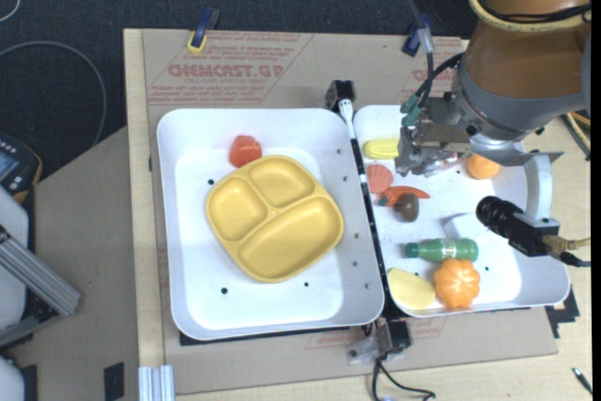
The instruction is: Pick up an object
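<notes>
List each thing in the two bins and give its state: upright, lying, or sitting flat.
Yellow divided plate: flat, left bin.
Red tomato: touching the plate's rim.
Green bottle: lying on its side, right bin.
Orange: resting by the bottle.
Gripper: low over the right bin.

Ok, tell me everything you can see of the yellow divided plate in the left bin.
The yellow divided plate looks like matte plastic, rounded, with three compartments: two smaller ones toward the top, one larger below. It lies flat, right side up, turned at an angle, near the middle of the left bin. A small red object sits at its upper left edge, possibly touching. All three compartments look bare.
</notes>
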### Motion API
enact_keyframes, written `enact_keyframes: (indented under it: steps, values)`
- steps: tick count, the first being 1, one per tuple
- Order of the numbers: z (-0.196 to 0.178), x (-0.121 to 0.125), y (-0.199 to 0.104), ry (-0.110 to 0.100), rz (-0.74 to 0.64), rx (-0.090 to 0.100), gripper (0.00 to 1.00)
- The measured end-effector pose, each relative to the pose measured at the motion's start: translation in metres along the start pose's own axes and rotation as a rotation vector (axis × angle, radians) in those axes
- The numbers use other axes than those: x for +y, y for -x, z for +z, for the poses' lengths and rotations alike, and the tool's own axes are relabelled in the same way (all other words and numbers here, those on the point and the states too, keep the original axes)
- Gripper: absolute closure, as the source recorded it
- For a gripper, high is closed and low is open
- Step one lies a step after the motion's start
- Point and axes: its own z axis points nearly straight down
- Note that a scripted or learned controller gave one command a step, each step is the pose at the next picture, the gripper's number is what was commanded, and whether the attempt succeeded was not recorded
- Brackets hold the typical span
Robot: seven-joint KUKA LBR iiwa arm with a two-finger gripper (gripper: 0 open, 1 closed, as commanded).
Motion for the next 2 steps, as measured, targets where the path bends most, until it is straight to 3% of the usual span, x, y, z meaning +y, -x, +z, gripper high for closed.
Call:
enact_keyframes:
  steps: [1,2]
  values:
    - [0.093,-0.002,-0.060,-0.028,0.000,-0.002,1.00]
    - [-0.032,-0.013,-0.038,-0.002,0.006,0.000,1.00]
